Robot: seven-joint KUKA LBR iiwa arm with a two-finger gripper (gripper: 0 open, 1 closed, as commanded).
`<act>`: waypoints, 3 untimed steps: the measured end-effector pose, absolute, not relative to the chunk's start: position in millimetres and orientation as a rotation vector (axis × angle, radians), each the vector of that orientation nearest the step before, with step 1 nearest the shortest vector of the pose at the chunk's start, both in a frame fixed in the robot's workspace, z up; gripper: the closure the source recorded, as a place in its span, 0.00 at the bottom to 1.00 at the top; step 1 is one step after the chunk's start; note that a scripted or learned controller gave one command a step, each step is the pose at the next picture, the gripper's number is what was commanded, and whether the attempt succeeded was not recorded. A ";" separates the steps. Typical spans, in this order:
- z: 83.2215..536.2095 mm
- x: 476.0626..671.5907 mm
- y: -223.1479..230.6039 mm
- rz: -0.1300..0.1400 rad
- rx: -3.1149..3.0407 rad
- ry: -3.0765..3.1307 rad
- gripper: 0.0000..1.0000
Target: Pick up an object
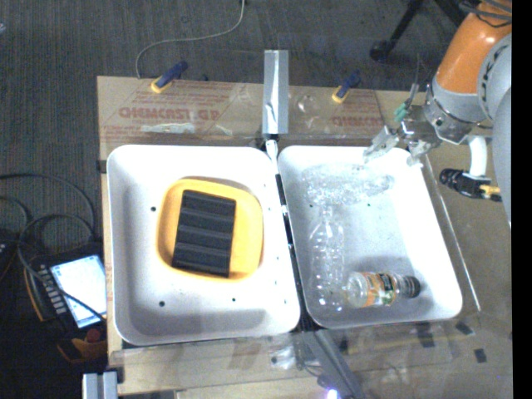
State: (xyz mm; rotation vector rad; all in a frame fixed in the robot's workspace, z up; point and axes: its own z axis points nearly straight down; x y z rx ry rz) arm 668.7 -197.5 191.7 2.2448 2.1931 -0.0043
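Our end effector [396, 146] hangs over the far right corner of the right bin [445, 256], at the end of the grey arm with its orange band. It is small and pale against the bin's white rim, so we cannot tell how far open it is, and we see nothing gripped in it. Whether it touches the rim is also unclear.

Just beside it, inside the bin, lies a crumpled sheet of clear plastic [345, 185]. Its edges melt into the white floor and we cannot trace them surely. Nearer the camera, a clear plastic bottle [327, 248] lies lengthwise along the bin's left side, hard to make out for the same reason. At its near end, and close to it, a small bottle with an orange label [381, 288] and a dark cap lies on its side.

In the left bin [125, 248] a yellow dish [249, 223] sits near the middle, with a black ribbed block [204, 232] lying flat on it.

Both bins rest side by side on a brown worktop [191, 110], where a metal post [275, 94] stands behind the gap between them.
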 end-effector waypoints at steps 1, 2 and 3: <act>145.7 591.7 -199.9 -0.006 2.231 2.213 0.00; 254.0 568.2 -159.0 0.002 2.166 2.275 0.00; 197.3 500.1 -199.3 -0.002 2.072 2.363 0.00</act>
